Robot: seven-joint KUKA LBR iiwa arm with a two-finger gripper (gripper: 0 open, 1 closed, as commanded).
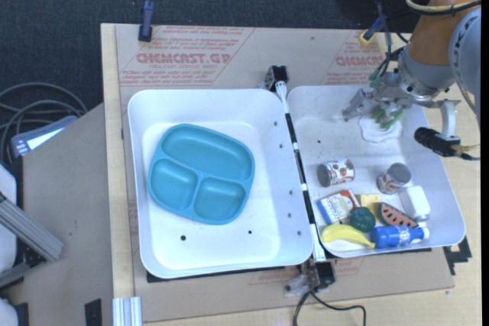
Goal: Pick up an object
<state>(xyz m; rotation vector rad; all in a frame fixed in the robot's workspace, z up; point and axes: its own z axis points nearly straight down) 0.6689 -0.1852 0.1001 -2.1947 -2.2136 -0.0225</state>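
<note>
The cardboard-topped counter [191, 57] bears two shallow white plastic bins: the left bin [145, 118] holds one blue three-part plate [201, 173], the right bin [321, 114] two small tins [336, 172] and a jumbled pile hard to count, with a yellow banana [345, 236] in front. The grey arm [443, 19], cut off at the right, sets its gripper [374, 109] over a pale object [380, 129] too blurred to name at the right bin's far end, well apart from tins and pile. I cannot tell how the gripper stands.

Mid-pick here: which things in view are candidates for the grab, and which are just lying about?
For the pick, all in the right bin:
two cans
banana
watermelon slice
blue bottle
white block
gripper

Lying about:
blue tray in the left bin
clamp
cables
</note>
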